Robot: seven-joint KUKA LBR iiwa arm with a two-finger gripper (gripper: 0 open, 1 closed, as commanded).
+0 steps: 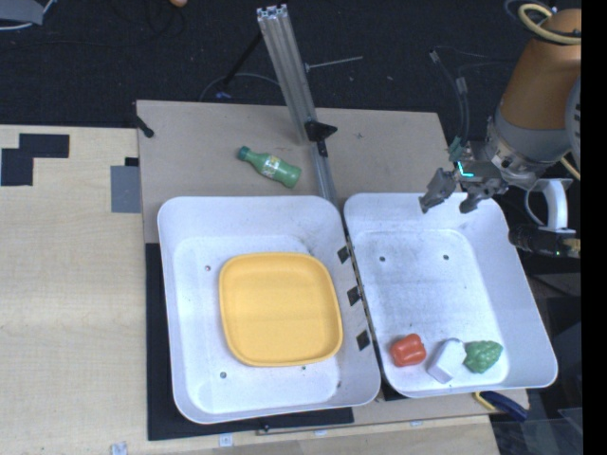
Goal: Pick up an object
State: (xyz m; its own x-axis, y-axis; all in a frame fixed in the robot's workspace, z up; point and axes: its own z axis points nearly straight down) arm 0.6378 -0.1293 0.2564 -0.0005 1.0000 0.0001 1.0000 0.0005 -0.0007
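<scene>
white bins (pixel 432 282) sit on a tan bench (pixel 379 150), dark floor behind; gripper (pixel 454 195) spread wide, holding nothing, above the right bin's far rim.

Red pepper (pixel 409 350), white block (pixel 443 359), green lump (pixel 482 355) (right bin's near edge)

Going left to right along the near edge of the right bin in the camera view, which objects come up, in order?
Red pepper → white block → green toy.

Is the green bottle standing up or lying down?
Lying down. The green bottle rests on its side on the bench behind the left bin, cap toward the view's left.
</scene>
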